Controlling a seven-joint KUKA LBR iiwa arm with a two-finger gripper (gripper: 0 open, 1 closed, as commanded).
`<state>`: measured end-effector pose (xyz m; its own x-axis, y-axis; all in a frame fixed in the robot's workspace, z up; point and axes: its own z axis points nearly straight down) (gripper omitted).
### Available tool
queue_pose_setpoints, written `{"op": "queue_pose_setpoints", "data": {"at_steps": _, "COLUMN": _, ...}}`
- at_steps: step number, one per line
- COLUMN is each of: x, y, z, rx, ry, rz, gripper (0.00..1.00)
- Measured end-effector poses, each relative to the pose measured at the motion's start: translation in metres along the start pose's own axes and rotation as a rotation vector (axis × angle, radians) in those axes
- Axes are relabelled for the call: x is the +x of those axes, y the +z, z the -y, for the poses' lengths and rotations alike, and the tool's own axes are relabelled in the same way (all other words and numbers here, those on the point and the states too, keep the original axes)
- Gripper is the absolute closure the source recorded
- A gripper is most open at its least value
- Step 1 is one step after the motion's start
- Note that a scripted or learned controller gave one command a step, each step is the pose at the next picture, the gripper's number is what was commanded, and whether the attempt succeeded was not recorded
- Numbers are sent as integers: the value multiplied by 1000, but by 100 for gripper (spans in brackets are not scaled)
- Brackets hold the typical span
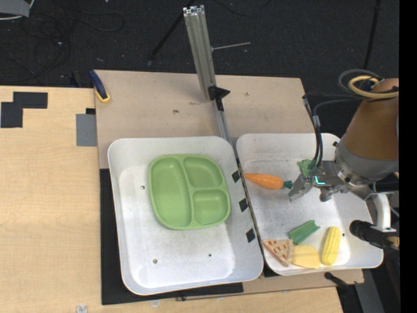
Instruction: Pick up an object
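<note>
The gripper [306,186] hangs low in the right bin [355,256], its jaws too small and dark to tell how wide they stand or whether they hold anything. A toy carrot [264,181] lies just beside them, green tip toward the fingers. This looks like the approach step; next it must close squarely on the carrot. A corn cob [331,244] lies nearer the bin's front edge
</note>
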<state>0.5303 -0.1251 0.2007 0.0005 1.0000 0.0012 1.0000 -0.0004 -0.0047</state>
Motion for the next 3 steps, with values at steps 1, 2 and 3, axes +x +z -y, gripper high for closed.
{"op": "queue_pose_setpoints", "data": {"at_steps": 1, "x": 0, "y": 0, "z": 0, "rx": -1, "ry": 0, "rz": 0, "gripper": 0}}
{"op": "queue_pose_setpoints", "data": {"at_steps": 2, "x": 8, "y": 46, "z": 0, "rx": 4, "ry": 0, "rz": -1, "gripper": 0}}
{"op": "queue_pose_setpoints", "data": {"at_steps": 3, "x": 11, "y": 94, "z": 10, "rx": 5, "ry": 0, "rz": -1, "gripper": 0}}
